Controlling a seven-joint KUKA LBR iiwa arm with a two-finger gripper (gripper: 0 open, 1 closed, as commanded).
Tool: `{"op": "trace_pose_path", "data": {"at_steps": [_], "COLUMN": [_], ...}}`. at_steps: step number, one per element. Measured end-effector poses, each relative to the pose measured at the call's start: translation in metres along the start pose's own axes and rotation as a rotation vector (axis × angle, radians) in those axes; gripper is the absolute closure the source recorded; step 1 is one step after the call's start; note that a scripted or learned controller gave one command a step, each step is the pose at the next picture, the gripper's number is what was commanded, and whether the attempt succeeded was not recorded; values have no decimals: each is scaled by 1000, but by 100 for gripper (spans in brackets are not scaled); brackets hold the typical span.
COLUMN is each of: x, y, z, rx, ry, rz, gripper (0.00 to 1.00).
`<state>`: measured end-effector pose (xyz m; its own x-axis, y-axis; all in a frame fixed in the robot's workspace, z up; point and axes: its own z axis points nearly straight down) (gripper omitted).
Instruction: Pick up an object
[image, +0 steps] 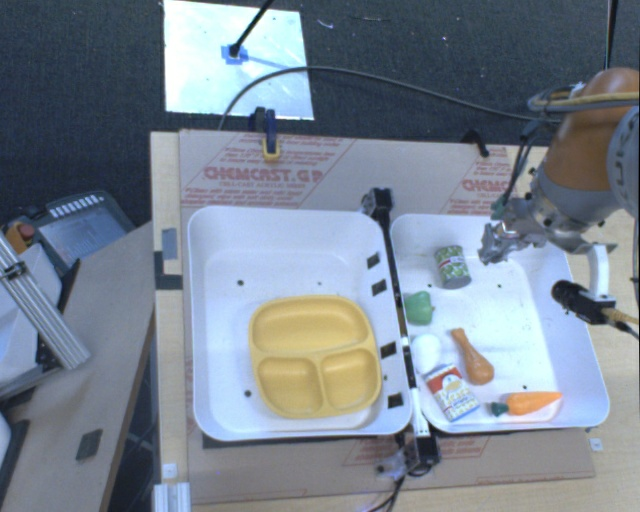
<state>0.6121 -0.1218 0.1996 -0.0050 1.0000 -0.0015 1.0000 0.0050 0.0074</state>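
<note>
- The table (170, 300) is a pale wooden board with a brown cardboard sheet (300, 170) printed in red letters lying on it, and dark carpet beyond its far edge.
- The left white shallow bin (210, 250) holds a yellow plastic tray with three compartments (315, 355), resting toward the bin's near side.
- The right white shallow bin (575, 350) sits just beside the left one, their rims meeting along a line of black clips.
- The grey arm with the orange band (590, 150) reaches in over the right bin's far right corner.
- The hand (492, 250) hangs above the bin's far side; whether its fingers are apart or together cannot be told.
- A small green-labelled can (452, 267) stands just left of the hand, apart from it.
- Nearer the camera lie a green toy vegetable (418, 307), a white round piece (426, 350), a brown drumstick-shaped toy (472, 356), a red-and-white carton (452, 392) and an orange carrot toy (530, 403).
</note>
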Motion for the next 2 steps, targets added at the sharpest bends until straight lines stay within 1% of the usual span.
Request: {"op": "trace_pose_path", "data": {"at_steps": [1,2], "x": [0,51], "y": [2,2], "z": [-30,-40], "rx": [2,4], "ry": [1,3], "rz": [0,-5], "gripper": [100,100]}}
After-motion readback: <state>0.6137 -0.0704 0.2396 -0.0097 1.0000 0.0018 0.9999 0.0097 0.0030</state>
